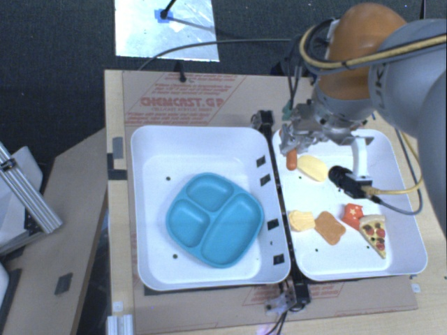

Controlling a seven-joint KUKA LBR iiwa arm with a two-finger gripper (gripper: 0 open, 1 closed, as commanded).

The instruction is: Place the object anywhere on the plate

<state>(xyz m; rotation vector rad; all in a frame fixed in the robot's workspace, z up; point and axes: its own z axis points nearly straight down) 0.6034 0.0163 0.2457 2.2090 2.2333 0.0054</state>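
The desk [91,187] carried two white bins side by side; the left bin [150,152] contained a blue sectioned plate [214,219], lying flat near its centre. The arm [391,61] entered from 3 o'clock and hung over the 11 o'clock corner of the right bin [401,257]. The fingers [297,144] pointed downward directly above an orange carrot-like piece [291,160]; their spread could not be determined, nor whether they touched the piece. A pale yellow piece [312,167] lay just beside the carrot-like piece at 3 o'clock. Toward 6 o'clock lay a yellow chip-like piece [302,220], a brown cracker [330,227], a red piece [353,213] and a pizza slice [375,234].
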